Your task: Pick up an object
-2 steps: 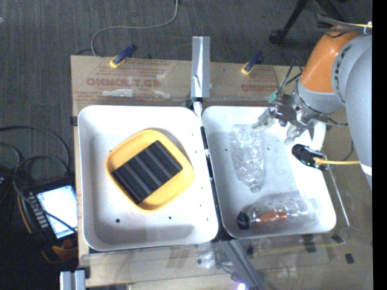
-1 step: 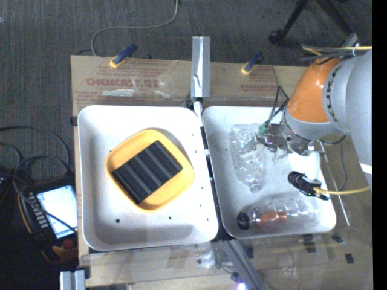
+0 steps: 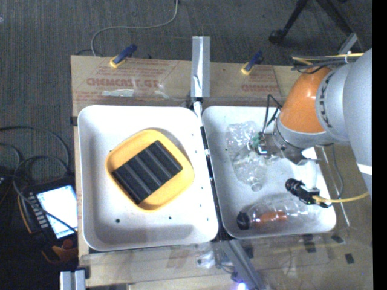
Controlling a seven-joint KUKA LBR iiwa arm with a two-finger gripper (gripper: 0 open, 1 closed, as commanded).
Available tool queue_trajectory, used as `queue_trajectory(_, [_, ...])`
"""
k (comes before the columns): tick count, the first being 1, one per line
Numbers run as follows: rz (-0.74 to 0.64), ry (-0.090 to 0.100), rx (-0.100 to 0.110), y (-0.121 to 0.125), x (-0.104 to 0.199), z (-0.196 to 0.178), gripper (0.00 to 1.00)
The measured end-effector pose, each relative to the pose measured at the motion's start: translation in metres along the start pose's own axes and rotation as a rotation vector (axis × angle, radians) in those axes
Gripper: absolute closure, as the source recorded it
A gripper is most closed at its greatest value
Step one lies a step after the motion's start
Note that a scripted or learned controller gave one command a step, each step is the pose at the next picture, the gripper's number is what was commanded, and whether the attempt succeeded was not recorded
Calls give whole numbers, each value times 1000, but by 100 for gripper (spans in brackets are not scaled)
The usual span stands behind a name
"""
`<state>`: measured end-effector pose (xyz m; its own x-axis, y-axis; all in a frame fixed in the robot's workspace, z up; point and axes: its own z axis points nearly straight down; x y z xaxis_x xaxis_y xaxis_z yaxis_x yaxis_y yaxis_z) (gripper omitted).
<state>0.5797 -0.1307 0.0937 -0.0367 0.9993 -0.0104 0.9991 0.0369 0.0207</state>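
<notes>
phase: reaching, nothing lifted yet | tool low over clear bottle in right bin; you can't tell its state | left: grasp, lift

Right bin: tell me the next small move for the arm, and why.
Probably a short descent onto the crumpled clear plastic bottle. The grey arm with the orange band hangs over the right white bin, its wrist beside that bottle, while the clear bottle with the dark cap lies farther off by the near wall.
</notes>
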Motion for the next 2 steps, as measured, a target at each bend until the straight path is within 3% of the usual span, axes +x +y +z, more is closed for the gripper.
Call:
queue_trajectory(1, [0,1,0,0,0,0,0])
queue_trajectory(2, [-33,8,34,87,11,5,0])
